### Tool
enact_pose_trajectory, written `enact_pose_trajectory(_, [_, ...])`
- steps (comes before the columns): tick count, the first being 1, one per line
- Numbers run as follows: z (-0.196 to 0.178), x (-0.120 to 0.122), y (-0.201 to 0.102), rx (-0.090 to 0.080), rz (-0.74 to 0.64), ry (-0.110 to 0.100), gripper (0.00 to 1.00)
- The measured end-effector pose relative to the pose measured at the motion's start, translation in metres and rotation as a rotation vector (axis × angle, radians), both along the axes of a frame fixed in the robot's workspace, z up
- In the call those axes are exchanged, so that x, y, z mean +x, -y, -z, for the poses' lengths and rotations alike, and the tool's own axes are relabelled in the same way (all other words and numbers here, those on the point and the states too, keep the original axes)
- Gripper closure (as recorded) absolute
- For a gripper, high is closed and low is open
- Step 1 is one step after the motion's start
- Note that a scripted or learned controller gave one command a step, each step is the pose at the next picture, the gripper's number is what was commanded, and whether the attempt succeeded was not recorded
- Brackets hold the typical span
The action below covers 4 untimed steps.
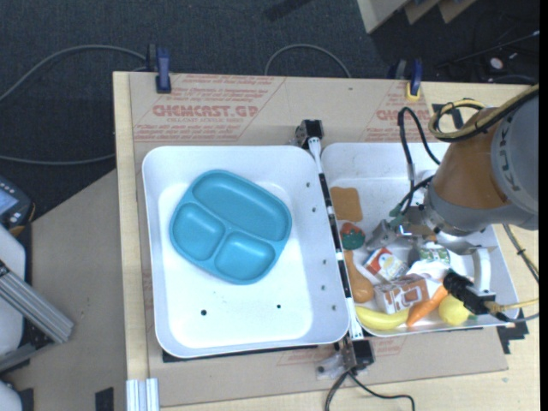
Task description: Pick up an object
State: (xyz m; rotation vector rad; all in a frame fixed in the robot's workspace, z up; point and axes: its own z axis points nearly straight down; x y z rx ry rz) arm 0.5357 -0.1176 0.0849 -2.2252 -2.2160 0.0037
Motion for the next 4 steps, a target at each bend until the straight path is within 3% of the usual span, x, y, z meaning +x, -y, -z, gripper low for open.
enact_pose_trajectory(1, [-0.001, -0.059, 0.062, -0.002, 0.004, 0.002, 0.00])
enact_pose_trajectory(2, [-0.011, -0.055, 0.057, -0.001, -0.003, 0.007, 1.00])
enact_pose_trajectory(3, [-0.020, -0.055, 0.057, -0.002, -0.002, 0.010, 1.00])
enact_pose_trajectory(4, [-0.058, 0.034, -0.017, 0.000, -0.015, 0.013, 1.00])
